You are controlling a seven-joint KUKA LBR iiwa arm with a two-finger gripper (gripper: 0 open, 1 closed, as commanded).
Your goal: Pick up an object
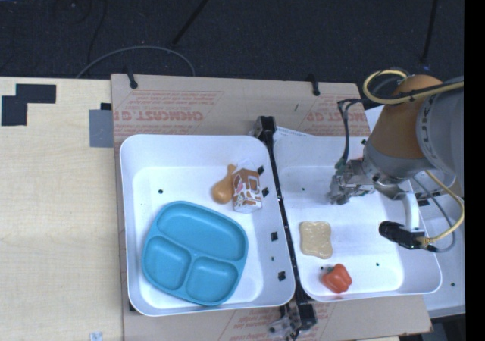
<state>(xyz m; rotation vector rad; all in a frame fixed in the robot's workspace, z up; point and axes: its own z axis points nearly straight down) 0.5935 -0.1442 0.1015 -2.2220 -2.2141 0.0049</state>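
My gripper [341,189] hangs over the upper middle of the right bin [424,279], below the orange wrist band. A pale tan, slice-shaped piece [316,239] lies on the bin floor below and left of it, apart from it. A small red object [337,278] rests near the right bin's front edge. In the left bin [140,180], a blue divided plate [195,253] lies flat; a tan drumstick-like toy [223,186] and a small brown-and-white carton [247,189] sit at its upper right.
A black divider [277,214] runs between the two bins. A black cable fitting [402,233] hangs off the arm over the right bin's right side. Cardboard [197,108] lies under the bins, with wooden bench to the left.
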